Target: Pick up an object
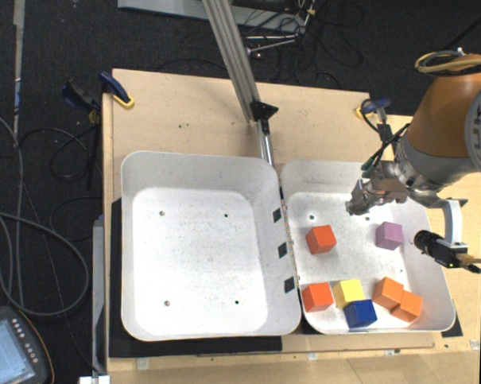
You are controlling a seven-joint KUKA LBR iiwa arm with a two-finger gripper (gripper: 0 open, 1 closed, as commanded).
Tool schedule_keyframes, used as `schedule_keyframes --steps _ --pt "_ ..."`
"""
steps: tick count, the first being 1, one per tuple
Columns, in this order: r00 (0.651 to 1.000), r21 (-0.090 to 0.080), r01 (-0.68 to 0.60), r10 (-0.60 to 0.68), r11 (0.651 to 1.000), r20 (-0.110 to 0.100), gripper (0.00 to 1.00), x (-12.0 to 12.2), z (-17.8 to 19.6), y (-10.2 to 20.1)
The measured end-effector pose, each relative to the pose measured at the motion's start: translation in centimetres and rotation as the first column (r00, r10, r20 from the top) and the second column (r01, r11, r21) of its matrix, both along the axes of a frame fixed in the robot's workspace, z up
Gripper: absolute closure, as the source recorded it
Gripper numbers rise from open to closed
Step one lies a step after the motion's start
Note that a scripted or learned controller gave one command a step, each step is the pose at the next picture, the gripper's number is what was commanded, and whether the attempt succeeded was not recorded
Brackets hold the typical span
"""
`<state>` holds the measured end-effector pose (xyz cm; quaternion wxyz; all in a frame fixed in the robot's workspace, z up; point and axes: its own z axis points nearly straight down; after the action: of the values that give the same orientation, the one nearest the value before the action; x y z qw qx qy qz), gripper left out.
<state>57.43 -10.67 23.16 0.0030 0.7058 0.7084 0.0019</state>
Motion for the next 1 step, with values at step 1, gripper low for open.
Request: schedule_keyframes --steps 1 --pt "1.0 0.0 0.0 0.0 1.0 -0.002 1.0 0.13 2.85 0.01"
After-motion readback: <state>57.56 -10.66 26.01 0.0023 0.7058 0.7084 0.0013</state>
